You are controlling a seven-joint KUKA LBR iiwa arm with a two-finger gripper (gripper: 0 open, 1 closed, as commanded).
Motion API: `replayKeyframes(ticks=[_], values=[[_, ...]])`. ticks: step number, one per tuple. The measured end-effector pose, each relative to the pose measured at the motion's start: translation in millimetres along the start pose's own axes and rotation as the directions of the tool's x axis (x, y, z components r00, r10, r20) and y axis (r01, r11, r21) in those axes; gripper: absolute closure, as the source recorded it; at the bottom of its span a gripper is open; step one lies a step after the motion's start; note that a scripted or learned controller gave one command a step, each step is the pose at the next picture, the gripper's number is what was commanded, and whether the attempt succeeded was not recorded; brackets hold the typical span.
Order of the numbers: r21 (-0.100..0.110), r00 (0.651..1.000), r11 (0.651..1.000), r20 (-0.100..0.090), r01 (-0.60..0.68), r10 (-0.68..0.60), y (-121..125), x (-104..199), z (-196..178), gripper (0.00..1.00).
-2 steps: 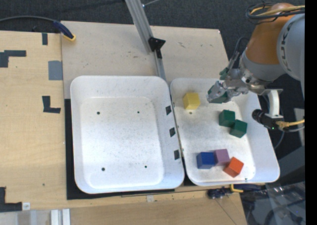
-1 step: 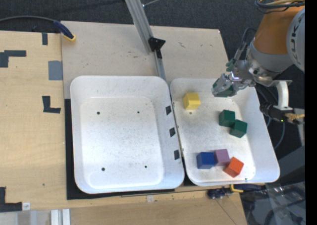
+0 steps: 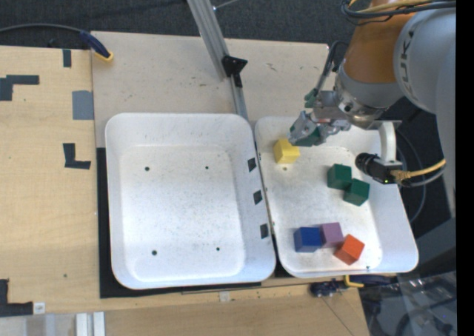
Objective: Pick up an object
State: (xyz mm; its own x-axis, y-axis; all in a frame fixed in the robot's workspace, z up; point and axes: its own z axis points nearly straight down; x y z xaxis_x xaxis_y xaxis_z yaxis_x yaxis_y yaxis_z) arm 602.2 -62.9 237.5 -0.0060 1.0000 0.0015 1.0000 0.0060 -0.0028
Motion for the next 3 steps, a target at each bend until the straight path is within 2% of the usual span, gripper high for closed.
replayKeyframes(ticks=[1, 2, 3], values=[[0.000, 1.000, 1.000, -0.001, 0.001, -0.001, -11.0, 56.6, -5.7, 1.00], [0.000, 1.000, 1.000, 0.001, 0.001, -0.001, -4.7, 108.0, -0.4, 1.00], [0.002, 1.000, 1.000, 0.001, 0.001, -0.001, -16.8, 164.4, 14.1, 1.00]])
